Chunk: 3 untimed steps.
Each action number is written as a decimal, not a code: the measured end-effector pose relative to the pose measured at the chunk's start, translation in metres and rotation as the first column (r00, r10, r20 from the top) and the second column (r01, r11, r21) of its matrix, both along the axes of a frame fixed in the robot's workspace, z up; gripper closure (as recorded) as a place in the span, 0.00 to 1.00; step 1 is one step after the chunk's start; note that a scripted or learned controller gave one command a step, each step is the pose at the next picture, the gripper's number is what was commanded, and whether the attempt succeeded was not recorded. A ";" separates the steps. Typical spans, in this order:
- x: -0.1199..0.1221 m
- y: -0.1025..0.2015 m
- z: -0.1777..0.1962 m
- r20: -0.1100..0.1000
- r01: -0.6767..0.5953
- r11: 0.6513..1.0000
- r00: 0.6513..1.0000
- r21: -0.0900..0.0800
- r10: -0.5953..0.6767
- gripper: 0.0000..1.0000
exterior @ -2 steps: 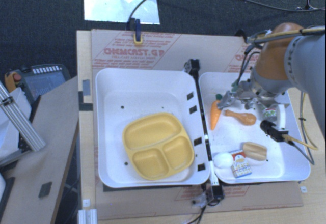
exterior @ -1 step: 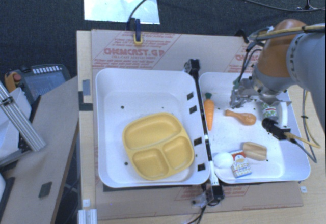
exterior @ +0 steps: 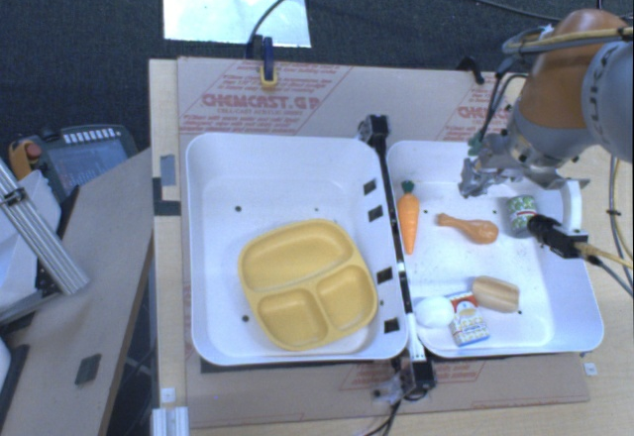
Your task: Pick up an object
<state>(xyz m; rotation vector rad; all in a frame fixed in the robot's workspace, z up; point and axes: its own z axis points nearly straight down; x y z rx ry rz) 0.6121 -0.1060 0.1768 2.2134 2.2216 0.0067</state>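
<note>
My gripper hangs over the back of the right bin, with nothing visibly held. Just below it lies an orange drumstick. A carrot lies upright along the bin's left wall. A small green-labelled can stands to the right of the drumstick, close under the wrist. Toward the front lie a tan bread roll, a white egg and a small printed box.
The left bin holds a yellow divided tray at its front. A black-clipped divider separates the two bins. The arm reaches in from the right above the right bin's far corner.
</note>
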 end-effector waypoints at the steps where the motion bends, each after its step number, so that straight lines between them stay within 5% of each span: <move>1: 0.000 -0.002 0.065 0.002 0.000 1.000 1.000 -0.001 0.000 1.00; 2: 0.002 -0.003 0.113 0.001 -0.001 1.000 1.000 -0.001 0.001 1.00; 3: -0.017 0.040 0.111 -0.006 -0.005 1.000 1.000 0.002 0.005 1.00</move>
